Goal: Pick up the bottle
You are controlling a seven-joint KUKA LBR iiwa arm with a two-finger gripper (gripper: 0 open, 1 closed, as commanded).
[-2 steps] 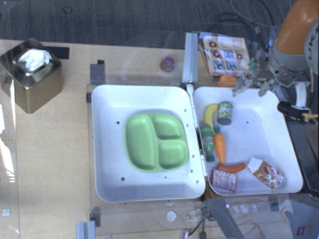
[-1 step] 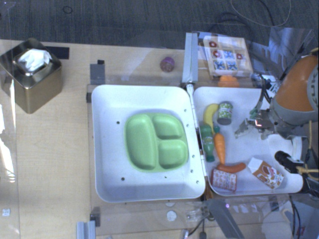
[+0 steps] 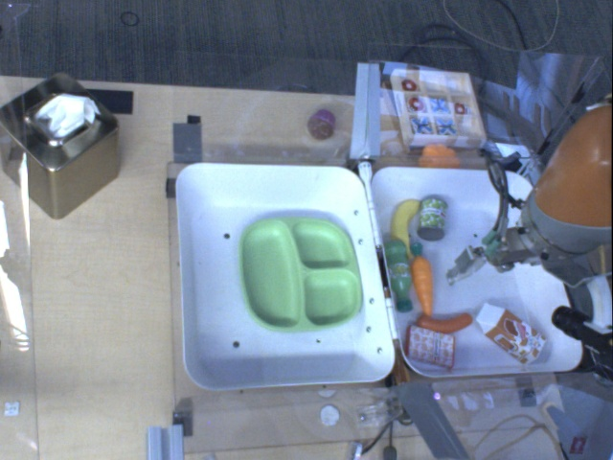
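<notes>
Not picked yet: bottle (image 3: 398,274) lies at the right bin's (image 3: 479,185) left wall beside the carrot (image 3: 422,285), gripper (image 3: 464,263) hovers apart near bin centre, fingers spread, holding nothing.

Pale wooden bench (image 3: 96,286): two shallow white bins (image 3: 206,353); left of them brass-coloured square tissue box (image 3: 62,156); behind, small purple ball (image 3: 322,123).
</notes>
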